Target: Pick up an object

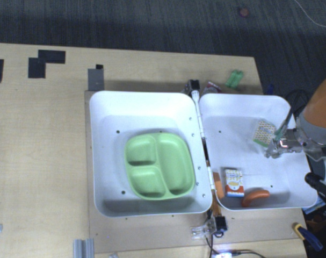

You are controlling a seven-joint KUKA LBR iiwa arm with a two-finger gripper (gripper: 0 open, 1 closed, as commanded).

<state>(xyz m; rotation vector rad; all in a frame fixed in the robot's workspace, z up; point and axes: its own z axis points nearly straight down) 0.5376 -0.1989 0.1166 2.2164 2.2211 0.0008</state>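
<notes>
While the tool (274, 147) hangs low over the right bin (233, 110), near its right wall, whether it is spread or pressed together cannot be told from this slanted view, since the metal tip is small and blurred against the white floor. Just beside the tool, up and to its left, lies a small speckled packet (263, 132), pale with green dots; the two look close, perhaps touching, but nothing can be seen pinched by the tool, so the pick seems not yet done. Nearer the front wall of the same bin stand a small carton (234, 182) with an orange base and, just beside it, an orange-red sausage-shaped item (255, 196), both well apart from the tool. Across the divider, the left bin (103, 144) holds a green divided tray (159, 165), lying flat and untouched. My judgement is that the task stands at the approach: the arm is placed near the packet, the likeliest target, while the closing, the grasp and the lift are all left to do. Beyond the bins the table (39, 155) carries only stray bits.
</notes>
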